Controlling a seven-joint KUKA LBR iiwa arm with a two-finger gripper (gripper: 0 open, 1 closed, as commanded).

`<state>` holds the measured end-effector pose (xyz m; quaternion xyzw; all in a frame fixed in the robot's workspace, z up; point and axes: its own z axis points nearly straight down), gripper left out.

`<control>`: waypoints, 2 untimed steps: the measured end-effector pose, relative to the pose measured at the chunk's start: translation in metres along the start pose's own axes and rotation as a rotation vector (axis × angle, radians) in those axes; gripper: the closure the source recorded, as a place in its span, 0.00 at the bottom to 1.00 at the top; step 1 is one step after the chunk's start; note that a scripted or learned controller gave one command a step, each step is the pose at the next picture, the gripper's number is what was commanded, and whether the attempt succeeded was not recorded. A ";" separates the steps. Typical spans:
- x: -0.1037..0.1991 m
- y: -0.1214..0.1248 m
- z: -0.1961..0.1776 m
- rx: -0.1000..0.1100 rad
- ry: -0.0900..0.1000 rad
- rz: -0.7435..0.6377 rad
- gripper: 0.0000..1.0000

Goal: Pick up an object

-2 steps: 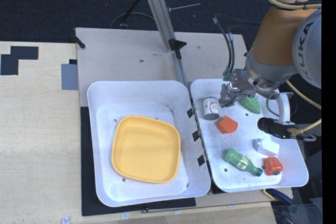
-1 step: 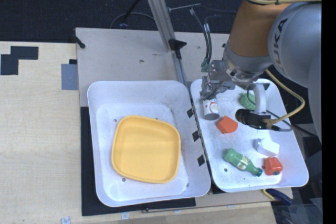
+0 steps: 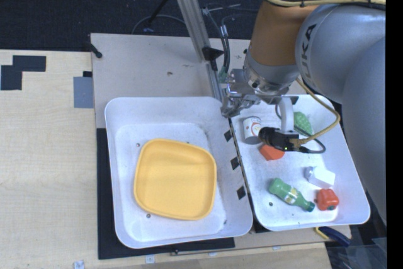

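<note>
Grey arm from the right, orange-banded wrist down, hand low.

Pale bench, white bin — second bin beside

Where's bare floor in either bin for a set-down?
Left bin: the band above the yellow plate, up to its far rim. Right bin: crowded; a small gap between the green bottle, the orange block and the white piece.
</note>
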<state>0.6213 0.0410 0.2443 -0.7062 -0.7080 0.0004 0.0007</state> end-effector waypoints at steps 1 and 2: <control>0.043 0.005 0.007 0.000 0.000 0.000 1.00; 0.041 0.005 0.006 -0.001 -0.001 0.002 0.00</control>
